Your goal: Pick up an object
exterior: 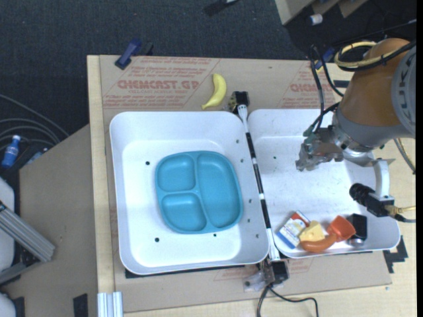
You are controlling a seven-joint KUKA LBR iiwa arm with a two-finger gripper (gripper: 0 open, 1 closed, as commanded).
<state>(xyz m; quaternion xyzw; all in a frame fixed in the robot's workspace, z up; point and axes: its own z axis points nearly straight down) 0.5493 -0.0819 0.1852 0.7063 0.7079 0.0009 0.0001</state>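
Note:
My gripper (309,158) hangs over the upper middle of the right bin (284,131), above bare white floor. Nothing shows between its fingertips. Along that bin's front edge lies a cluster of objects: a small white, blue and red carton (293,229), a yellow wedge (316,232), an orange curved piece (318,244), a red-orange block (342,228) and a small black block (360,226). The cluster sits well in front of the gripper and to its right. A blue divided plate (197,191) lies in the middle of the left bin (132,144).
A yellow banana (215,92) lies on the bench behind the bins, near a black clip (240,100) at the top of the divider. A blue object (128,54) sits at the bench's back left corner.

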